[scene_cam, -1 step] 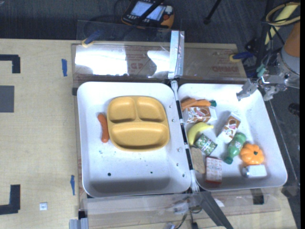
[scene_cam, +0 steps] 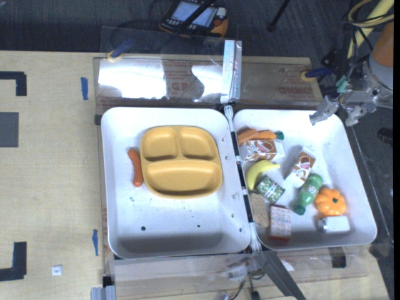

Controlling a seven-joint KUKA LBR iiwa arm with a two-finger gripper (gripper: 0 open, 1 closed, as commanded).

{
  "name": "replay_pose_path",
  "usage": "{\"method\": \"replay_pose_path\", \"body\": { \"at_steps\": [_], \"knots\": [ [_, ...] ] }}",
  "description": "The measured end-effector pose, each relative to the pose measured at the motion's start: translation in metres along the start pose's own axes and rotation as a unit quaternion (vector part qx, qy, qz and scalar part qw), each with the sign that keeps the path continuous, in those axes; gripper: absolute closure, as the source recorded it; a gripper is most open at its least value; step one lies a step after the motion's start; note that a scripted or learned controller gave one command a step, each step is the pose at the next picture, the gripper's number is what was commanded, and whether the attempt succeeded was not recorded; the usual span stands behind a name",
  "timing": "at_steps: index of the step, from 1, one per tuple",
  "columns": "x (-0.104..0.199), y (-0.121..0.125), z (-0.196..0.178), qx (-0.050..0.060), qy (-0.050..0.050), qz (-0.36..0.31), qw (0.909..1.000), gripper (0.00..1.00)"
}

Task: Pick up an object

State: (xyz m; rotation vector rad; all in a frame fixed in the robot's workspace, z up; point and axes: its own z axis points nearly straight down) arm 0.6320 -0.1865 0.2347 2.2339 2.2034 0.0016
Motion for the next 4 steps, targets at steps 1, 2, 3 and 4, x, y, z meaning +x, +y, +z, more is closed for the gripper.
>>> {"method": "replay_pose_path", "body": {
  "at_steps": [1,2,3,4],
  "knots": [
    [0.037,-0.027,0.140,0.000,0.000,0.024,0.9997,0.00],
    [0.055,-0.124,0.147,0.000,0.002,-0.116,0.9932,0.00],
    [0.056,-0.122,0.137,-0.004,0.002,-0.116,0.9933,1.00],
    [0.127,-0.052,0.045,0.001,0.001,-0.151,0.9886,1.00]
  ]
}}
